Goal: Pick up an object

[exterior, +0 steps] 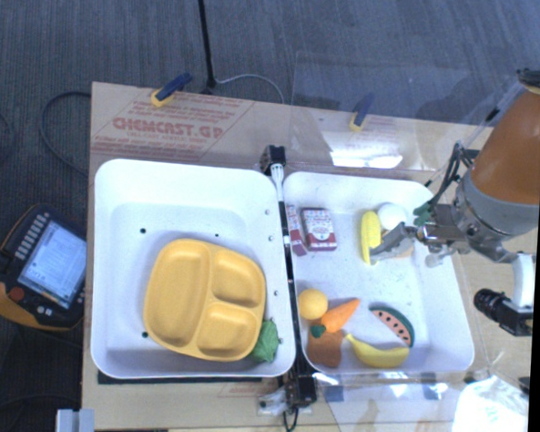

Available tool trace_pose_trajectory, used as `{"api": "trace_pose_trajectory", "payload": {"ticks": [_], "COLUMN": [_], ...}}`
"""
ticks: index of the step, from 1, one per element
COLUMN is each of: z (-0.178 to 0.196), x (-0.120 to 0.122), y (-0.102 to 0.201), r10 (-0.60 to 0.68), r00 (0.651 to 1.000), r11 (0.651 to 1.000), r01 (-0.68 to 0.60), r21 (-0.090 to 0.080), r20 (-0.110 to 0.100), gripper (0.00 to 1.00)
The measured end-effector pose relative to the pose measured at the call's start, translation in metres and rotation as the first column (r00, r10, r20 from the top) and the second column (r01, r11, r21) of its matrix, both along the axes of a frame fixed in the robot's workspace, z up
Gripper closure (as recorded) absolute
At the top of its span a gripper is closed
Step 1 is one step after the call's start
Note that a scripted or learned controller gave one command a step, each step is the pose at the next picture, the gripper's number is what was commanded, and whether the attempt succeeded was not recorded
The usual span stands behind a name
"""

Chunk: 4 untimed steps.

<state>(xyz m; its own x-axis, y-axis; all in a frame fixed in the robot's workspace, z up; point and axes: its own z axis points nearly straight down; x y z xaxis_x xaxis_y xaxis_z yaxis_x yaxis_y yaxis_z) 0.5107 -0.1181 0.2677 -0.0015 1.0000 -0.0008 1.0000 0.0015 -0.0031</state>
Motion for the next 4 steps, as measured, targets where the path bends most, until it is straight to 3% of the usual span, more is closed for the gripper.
{"api": "trace_pose_trajectory", "payload": {"ticks": [1,2,3,4], "z": [-0.116,-0.171,-0.161,-0.034], "x": [0.123,0.112,0.114,0.086], "y": [-0.055,-0.057,-0.058,-0.015], "r10": [-0.074,-0.16,-0.158,-0.446], "r00": [0.997,0.987,0.987,0.895], "r11": [0.997,0.987,0.987,0.895], "r01": [0.074,0.16,0.158,0.446], "r21": [0.0,-0.005,-0.01,0.0], "r20": [-0.012,0.022,0.03,0.007], "gripper": [0.0,0.0,1.0,1.0]}}
